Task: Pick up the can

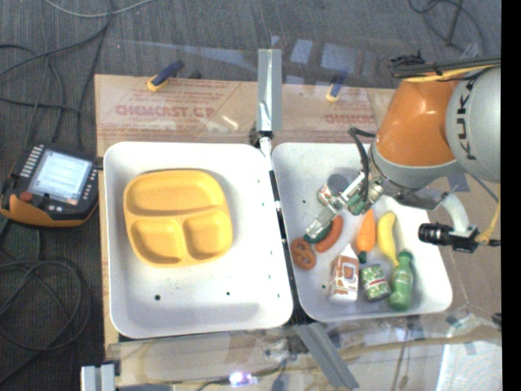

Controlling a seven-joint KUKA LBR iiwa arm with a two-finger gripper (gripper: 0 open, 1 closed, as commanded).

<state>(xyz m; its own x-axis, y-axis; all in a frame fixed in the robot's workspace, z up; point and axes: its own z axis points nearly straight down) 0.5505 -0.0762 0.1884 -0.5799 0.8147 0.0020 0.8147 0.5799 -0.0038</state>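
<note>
Arm: I see the grey arm (480, 129) coming in from 3 o'clock, its orange band (415, 125) sitting over the top right corner of the right bin (303, 165).
Gripper: the gripper (358, 192) hangs over the upper middle of the right bin. I cannot tell from here how it is set, or whether anything is in it.
Can: the can (330, 195) lies tilted in the right bin, just at 9 o'clock of the gripper, touching or nearly touching it; I can't say which.
Other items in right bin: a hot dog (328, 235) sits at 6 o'clock of the can, with a pretzel (304, 255) at its 7 o'clock. A carrot (366, 230) and a banana (387, 236) lie side by side under the arm. Along the bin's near edge I see a small carton (345, 277), a green packet (374, 283) and a green bottle (401, 282) in a row.
Left bin: the left bin (163, 308) holds a yellow divided tray (177, 216), lying flat toward 10 o'clock of its middle.
Off the bench: a teach pendant (50, 184) rests on the floor at 9 o'clock of the left bin.
</note>
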